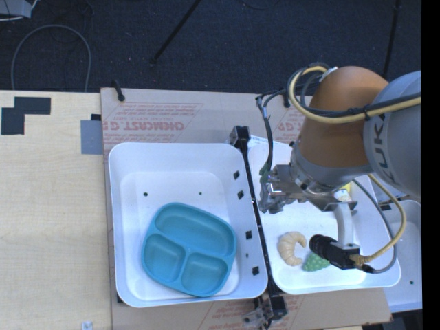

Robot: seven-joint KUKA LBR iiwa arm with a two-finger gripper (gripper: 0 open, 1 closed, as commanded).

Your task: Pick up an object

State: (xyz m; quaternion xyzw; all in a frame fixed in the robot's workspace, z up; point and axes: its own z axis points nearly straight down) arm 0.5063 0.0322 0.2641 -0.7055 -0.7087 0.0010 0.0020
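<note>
Arm point(344, 126) enters from the right of the frame and stands over the right bin point(385, 275). Gripper point(271, 198) sits at that bin's left wall, at mid-height of the frame; whether it is released or clenched cannot be told. A pale croissant-shaped toy point(292, 247) lies on the bin floor, below and right of the gripper and apart from it. A small green knobbly item point(314, 262) lies just beside the toy's right. The left bin point(130, 184) holds a blue three-compartment plate point(189, 248), lower centre.
</note>
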